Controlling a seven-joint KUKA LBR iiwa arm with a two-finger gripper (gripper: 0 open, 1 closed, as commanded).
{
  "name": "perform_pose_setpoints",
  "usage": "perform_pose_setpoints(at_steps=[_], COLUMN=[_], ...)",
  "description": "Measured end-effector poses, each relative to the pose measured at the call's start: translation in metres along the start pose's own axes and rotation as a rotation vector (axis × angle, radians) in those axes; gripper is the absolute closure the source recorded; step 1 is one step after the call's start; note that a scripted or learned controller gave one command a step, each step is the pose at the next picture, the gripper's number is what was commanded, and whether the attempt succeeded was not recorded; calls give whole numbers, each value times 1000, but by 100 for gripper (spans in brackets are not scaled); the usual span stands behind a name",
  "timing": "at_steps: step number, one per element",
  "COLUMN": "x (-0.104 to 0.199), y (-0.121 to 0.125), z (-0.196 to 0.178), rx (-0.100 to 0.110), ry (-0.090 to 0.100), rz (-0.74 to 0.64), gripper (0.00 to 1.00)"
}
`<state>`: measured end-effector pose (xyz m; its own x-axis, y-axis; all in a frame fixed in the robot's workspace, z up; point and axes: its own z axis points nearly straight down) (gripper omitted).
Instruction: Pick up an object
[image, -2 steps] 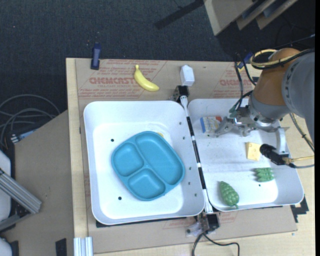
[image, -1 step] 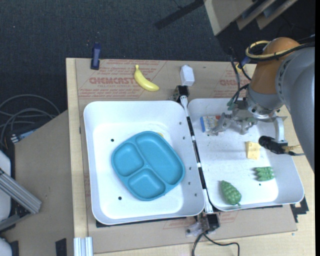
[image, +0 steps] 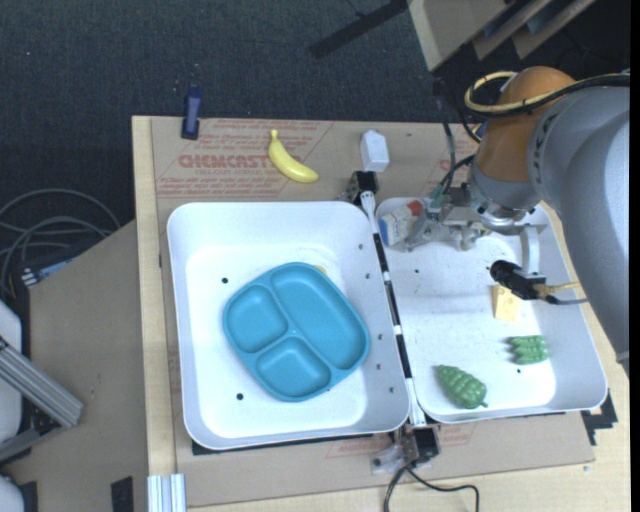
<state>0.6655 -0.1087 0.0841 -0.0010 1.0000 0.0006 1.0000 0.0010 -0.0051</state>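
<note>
Hand sits low over the far-left corner of the right bin, next to a small red-and-white object — can't tell its state. Same bin holds a yellow block, a small green toy and a bigger green one near the front. Blue divided plate in the left bin; banana on the desk beyond.

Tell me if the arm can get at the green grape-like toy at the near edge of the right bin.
Probably yes: the green toy lies apart from the other objects, uncovered, and the end effector is over the same bin.
</note>
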Motion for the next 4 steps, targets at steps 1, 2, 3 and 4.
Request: perform_pose_setpoints(at_steps=[1, 2, 3, 4], x=[-46, -87, -106, -110], y=[1, -87, -118, -171], z=[-5, -52, 1, 1], rx=[-7, -4, -1, -1], ry=[-2, -1, 5, 8], rz=[1, 2, -1, -1], gripper=[0, 0, 0, 0])
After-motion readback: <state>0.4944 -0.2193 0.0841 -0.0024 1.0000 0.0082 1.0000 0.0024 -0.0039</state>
